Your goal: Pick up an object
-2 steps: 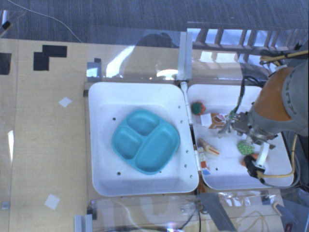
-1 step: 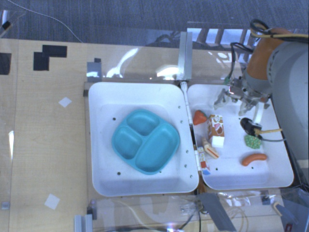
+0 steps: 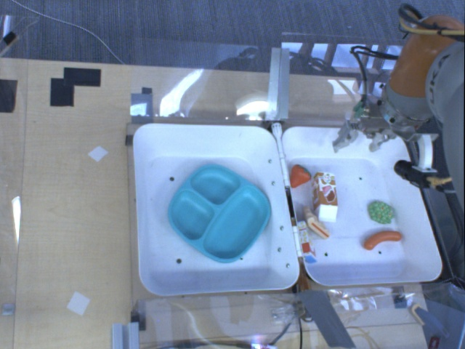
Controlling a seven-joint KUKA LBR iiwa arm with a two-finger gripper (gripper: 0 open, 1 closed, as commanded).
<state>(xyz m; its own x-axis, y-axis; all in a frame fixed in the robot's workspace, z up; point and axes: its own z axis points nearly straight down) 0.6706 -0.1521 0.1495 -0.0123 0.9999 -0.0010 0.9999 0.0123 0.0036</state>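
Observation:
My gripper (image 3: 360,139) hangs over the far edge of the right bin (image 3: 414,267), its two grey fingers spread apart with nothing between them. Below it in that bin lie a brown and white carton (image 3: 325,195), an orange-red piece (image 3: 299,176) by the left wall, a small hot dog (image 3: 317,227), a green bumpy ball (image 3: 380,211) and an orange sausage (image 3: 382,239). All these objects rest on the bin floor, well clear of the fingers.
The left bin (image 3: 156,267) holds a blue divided plate (image 3: 220,211). A metal divider (image 3: 285,187) runs between the bins. The arm (image 3: 425,64) enters from the upper right, with black cable beside it. A clear panel stands behind both bins.

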